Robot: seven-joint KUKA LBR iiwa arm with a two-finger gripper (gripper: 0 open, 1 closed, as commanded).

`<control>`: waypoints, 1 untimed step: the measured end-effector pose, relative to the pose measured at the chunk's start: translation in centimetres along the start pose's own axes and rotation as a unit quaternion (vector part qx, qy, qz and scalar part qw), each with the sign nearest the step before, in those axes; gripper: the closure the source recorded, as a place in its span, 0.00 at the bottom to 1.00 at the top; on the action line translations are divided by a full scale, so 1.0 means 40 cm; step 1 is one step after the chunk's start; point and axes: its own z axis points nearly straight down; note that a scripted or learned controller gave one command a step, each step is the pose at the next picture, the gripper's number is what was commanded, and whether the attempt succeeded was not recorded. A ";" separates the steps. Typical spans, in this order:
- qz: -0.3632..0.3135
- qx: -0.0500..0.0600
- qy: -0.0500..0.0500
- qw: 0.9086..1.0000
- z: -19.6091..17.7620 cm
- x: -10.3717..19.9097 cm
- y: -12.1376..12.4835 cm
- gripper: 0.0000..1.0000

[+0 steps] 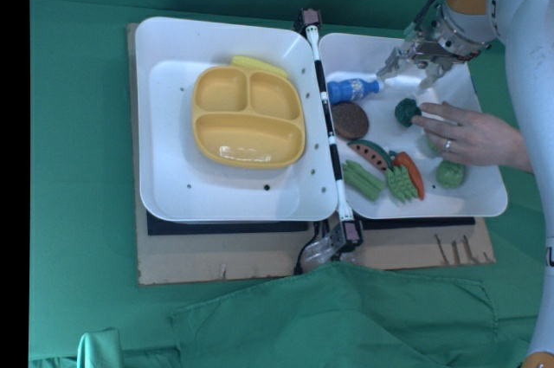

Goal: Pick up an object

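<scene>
Gripper hovers upper right of frame over right bin, fingers apart, nothing between them. Hand among toys. Pick not yet made.

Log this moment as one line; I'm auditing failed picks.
gripper: open, above right bin, holding nothing | nearest: blue bottle | human hand in bin by broccoli | left bin: yellow tray

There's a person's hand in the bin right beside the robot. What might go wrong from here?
1. The hand lies in the right bin, close under the tool; a descent could strike it.
2. The hand's fingers touch the broccoli, so it may shift mid-grasp.
3. The blue bottle lies against the divider, leaving little room to grip it.
</scene>
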 end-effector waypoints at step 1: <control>0.001 -0.006 -0.001 1.000 -0.045 -0.003 0.006 1.00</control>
